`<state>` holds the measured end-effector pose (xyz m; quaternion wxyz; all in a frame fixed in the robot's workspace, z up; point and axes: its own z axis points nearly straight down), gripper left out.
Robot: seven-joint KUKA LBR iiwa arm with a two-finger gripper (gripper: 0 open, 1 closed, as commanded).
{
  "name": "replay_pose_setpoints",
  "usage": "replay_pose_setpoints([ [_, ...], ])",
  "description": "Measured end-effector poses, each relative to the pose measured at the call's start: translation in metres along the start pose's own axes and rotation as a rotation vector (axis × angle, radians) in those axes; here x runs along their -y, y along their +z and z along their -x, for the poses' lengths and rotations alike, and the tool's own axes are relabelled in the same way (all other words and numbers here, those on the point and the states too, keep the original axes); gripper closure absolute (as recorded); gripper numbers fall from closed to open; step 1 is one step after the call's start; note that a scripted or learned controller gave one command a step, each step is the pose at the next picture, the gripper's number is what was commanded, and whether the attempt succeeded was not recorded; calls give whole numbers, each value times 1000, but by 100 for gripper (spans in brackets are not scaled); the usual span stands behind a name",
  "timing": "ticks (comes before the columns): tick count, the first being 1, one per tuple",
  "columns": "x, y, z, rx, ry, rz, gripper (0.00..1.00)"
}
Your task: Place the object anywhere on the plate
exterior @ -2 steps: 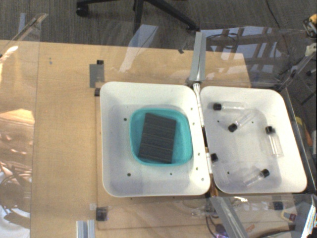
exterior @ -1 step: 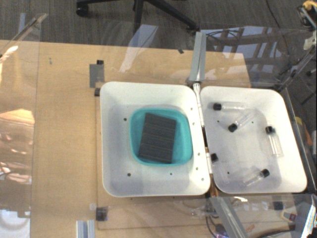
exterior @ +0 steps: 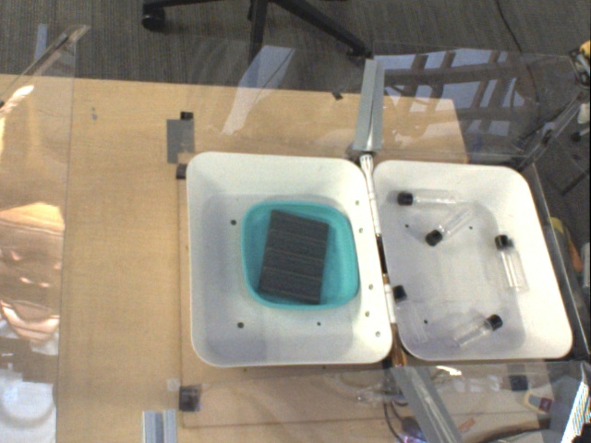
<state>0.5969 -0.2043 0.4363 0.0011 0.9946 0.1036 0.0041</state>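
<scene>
A dark ribbed rectangular block (exterior: pixel 295 257) is seen lying flat on the teal plate (exterior: pixel 343 280) in the left bin (exterior: pixel 212 247), long axis running roughly top-to-bottom with a slight tilt, fully inside the plate's rim. Placement is judged as already met. Pincer state: cannot be told from this view, so the block's bearing from it cannot be given either. Clear vials with black caps (exterior: pixel 432 237) are scattered in the right bin (exterior: pixel 526 340), well apart from the plate.
</scene>
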Motion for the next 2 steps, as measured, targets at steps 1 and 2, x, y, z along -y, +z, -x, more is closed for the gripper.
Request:
replay_pose_setpoints([
  [1,7,0,32,-1,1,-1,0],
  [2,-4,0,-19,0,-1,3,0],
])
